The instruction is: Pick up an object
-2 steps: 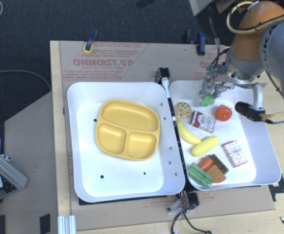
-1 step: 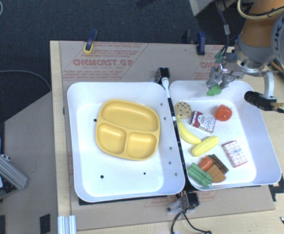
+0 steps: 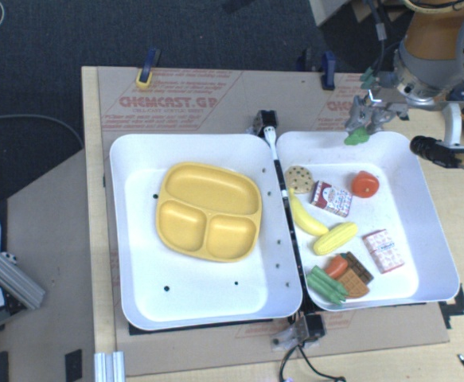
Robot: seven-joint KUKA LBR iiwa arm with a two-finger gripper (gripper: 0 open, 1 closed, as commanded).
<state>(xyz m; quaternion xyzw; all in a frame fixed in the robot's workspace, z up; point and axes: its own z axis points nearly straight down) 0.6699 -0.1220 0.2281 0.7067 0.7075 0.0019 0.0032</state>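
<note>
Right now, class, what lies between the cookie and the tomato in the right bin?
In the camera view, a small red and white packet lies between the cookie and the tomato, slightly nearer the front of the right bin than either.

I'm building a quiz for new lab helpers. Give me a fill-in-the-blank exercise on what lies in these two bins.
1. The yellow divided plate lies in the ____ bin.
2. The tomato is coloured ____.
3. The small item between the fingers of the gripper is coloured ____.
4. The banana lies beside the ear of ____.

Missing words: left; red; green; corn
</note>
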